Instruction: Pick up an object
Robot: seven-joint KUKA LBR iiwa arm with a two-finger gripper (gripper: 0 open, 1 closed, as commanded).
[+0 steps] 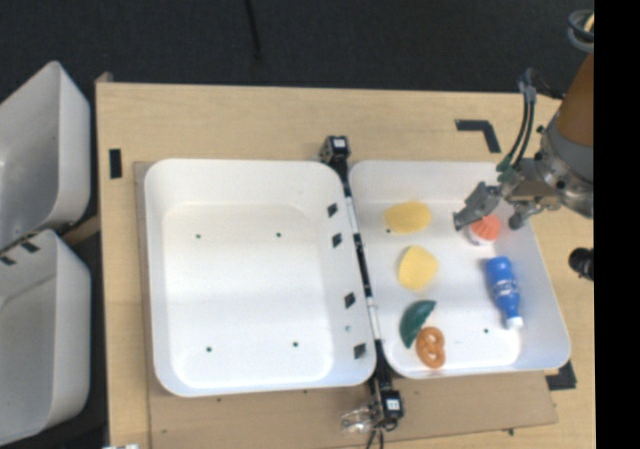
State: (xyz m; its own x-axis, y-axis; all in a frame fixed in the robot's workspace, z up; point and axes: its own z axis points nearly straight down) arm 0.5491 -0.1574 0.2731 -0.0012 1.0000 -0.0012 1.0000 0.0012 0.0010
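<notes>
We take the small round orange-red object (486, 229), lying in the upper part of the right-hand shallow white plastic bin (455, 177), as the target. The hand (492, 207) hovers over it with fingers spread, nothing between them. A blue plastic bottle (503, 289) lies just beside; we judge an off-centre closure could push the target away across the counter's (250, 117) bin.

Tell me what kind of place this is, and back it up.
Probably a robotics lab's grasping test bench. Two shallow white bins, left and right, sit side by side on a wooden board; the arm's claw hangs above small toy-like items, among them a blue bottle.
</notes>
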